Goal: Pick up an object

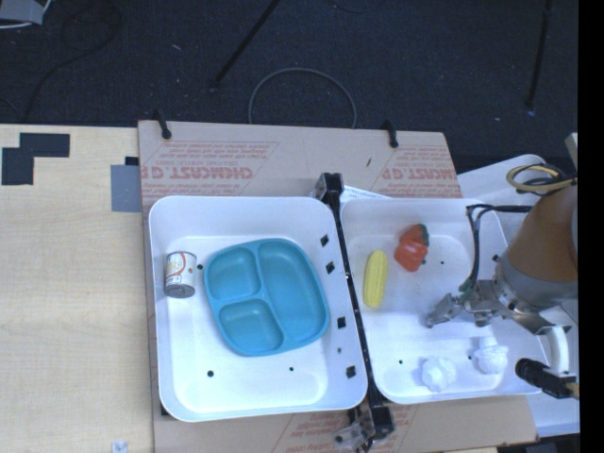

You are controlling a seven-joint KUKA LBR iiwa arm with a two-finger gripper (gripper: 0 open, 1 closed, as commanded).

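The tool (pixel 444 311) sits low in the right bin (pixel 453 225), at the right middle of the frame, its fingers spread and holding nothing. Nearest to it lie two white crumpled lumps (pixel 435 374) toward the lower right; the yellow corn cob (pixel 375 278) and the red pepper (pixel 411 247) lie up and to the left of it. Any would serve; I judge the corn the easiest, if the fingers straddle its narrow width and close squarely. In the left bin (pixel 189 366) a blue divided plate (pixel 264 295) lies beside a small can (pixel 179 274), whose label is too small to read. Red print on the cardboard (pixel 208 168) under the bins reads upside down, apparently "CHEMCAST".
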